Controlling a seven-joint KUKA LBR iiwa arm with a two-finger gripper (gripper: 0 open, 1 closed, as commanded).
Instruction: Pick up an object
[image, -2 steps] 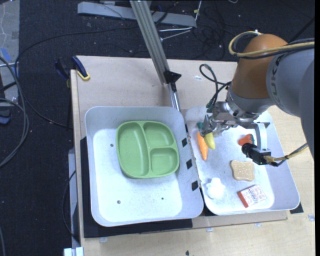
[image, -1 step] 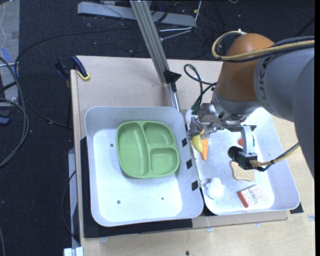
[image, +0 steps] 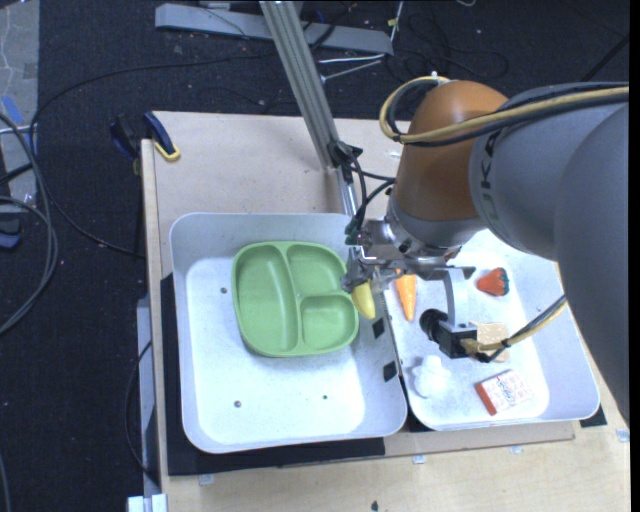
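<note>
Fingers (image: 372, 272) sit at the wall between the white bins; whether they grip the small yellow piece (image: 364, 300) just below, I cannot tell. Wedged beside the green divided plastic plate (image: 295, 298), it could slip or jam.

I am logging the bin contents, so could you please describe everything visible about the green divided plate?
The green divided plate looks like matte light green plastic, rounded in outline, with raised ridges splitting it into three compartments: one long on the left, two smaller on the right. It lies flat and upright on the floor of the left white bin, toward the upper right. A small yellow object sits at its right rim, under the arm's wrist.
</note>
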